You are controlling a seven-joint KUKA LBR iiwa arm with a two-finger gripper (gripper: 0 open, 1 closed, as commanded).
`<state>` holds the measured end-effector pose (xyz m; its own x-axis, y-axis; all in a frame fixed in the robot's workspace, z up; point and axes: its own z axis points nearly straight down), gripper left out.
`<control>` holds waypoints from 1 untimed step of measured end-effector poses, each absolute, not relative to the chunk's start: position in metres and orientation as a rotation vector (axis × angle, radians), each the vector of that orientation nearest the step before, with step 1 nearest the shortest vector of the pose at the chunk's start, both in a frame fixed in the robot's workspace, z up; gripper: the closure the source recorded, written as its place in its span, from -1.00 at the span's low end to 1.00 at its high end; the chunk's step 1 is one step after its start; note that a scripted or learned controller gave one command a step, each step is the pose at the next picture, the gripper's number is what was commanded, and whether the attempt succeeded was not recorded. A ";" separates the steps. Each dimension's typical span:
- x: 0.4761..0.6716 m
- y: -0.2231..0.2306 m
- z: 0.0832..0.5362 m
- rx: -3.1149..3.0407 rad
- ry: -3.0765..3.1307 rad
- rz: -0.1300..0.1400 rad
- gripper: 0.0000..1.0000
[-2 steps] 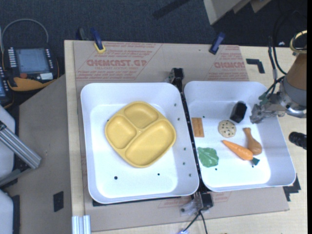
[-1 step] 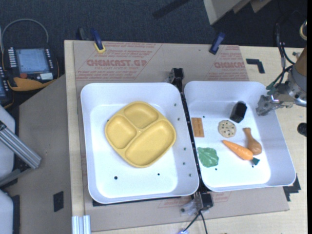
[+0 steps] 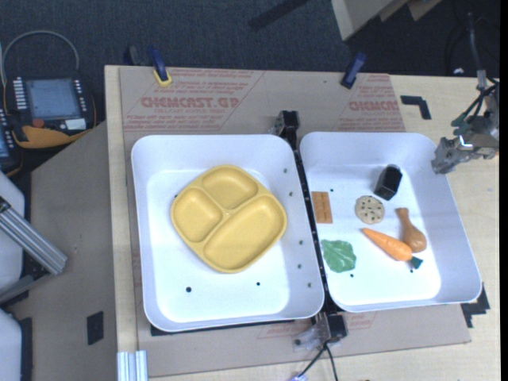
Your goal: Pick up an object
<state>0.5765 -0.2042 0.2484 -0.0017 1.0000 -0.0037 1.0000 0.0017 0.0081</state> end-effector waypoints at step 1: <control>0.576 -0.148 0.254 2.216 2.229 0.001 1.00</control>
